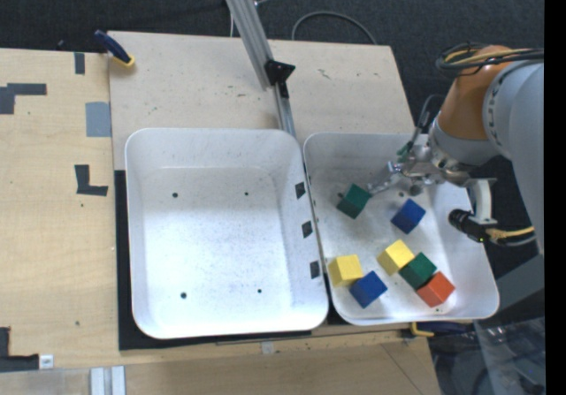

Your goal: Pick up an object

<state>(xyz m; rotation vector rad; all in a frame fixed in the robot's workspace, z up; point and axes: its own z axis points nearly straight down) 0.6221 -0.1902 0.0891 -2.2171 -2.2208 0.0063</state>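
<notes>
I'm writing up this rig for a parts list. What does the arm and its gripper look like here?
The arm is a thick, rounded grey body with an orange band just above the wrist. Yellow and black cables loop over its top, and a black cable runs below. The gripper is small, metallic grey, with thin fingers and a green spot near its base.

This looks like a robot lab. A big grey robot arm [517, 110] reaches over a wooden bench [203, 88] with two white bins [141, 150], toy blocks [354, 201] and tape marks [97, 119].
</notes>
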